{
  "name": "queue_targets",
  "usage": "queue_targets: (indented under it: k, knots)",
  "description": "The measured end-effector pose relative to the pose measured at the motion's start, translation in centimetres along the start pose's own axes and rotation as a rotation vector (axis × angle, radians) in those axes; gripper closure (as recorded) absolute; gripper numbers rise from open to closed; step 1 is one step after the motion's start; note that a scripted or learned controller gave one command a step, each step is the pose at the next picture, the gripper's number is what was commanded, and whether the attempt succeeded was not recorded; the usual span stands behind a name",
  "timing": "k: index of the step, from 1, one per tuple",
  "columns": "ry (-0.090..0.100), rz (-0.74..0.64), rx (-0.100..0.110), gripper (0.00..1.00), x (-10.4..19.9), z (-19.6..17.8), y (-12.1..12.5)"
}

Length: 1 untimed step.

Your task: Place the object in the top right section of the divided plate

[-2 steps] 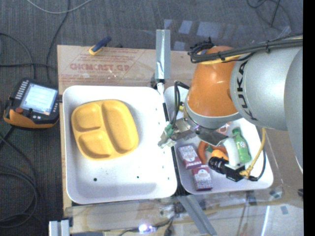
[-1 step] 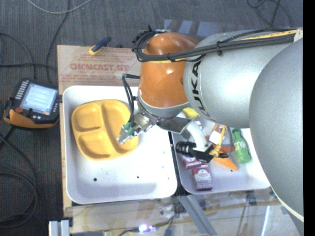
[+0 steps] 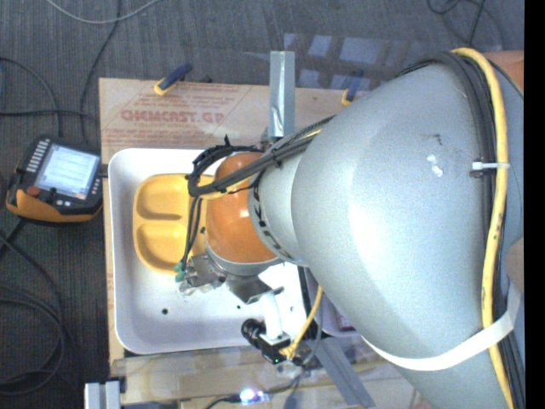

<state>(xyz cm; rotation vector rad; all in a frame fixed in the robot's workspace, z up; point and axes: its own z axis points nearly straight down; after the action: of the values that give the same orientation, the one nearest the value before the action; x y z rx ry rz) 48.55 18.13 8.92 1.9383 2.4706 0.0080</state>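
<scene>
Claw [image 3: 192, 277] low over the white bin [image 3: 128, 313], beside the yellow divided plate [image 3: 162, 220]; opening and contents impossible to tell.

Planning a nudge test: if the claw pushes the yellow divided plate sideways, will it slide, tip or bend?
The plate looks like rigid moulded plastic, so it probably won't bend. It sits low and flat in the white bin, so tipping seems unlikely. On that smooth floor it would likely slide.

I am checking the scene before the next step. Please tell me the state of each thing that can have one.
divided plate: lying flat in the left bin, partly covered by the arm.
left bin: holds the plate.
arm: reaching over the left bin.
handheld controller: screen lit, lying left of the bench.
</scene>
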Motion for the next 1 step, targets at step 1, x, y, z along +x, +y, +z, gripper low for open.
queue_targets:
  k: [1]
  knots:
    - [-0.008, 0.439, 0.009, 1.00, -11.35, -9.37, -2.99]
